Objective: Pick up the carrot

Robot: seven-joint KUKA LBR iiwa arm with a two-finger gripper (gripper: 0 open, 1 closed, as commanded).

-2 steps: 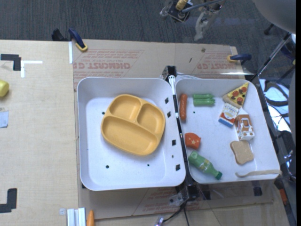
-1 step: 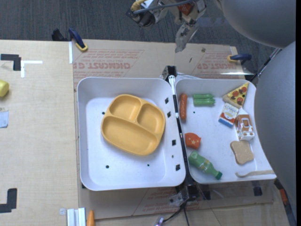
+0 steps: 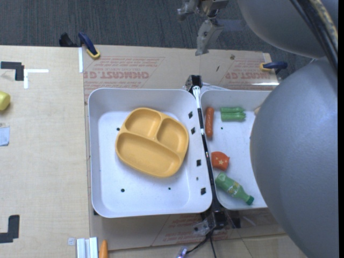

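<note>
The carrot [image 3: 208, 122] is a slim orange piece lying lengthwise in the right bin [image 3: 236, 97], close against its left wall. My gripper [image 3: 202, 41] hangs high above the bench at the top of the view, well beyond the far edge of both bins and far from the carrot. Nothing can be seen in it. The arm's large grey body covers the right part of the right bin.
A yellow divided plate [image 3: 153, 142] lies in the left bin [image 3: 102, 160]. Beside the carrot are a green vegetable [image 3: 232, 114], a red-orange piece [image 3: 220, 160] and a green bottle [image 3: 234, 188]. A yellow object [image 3: 3, 101] sits at the bench's left edge.
</note>
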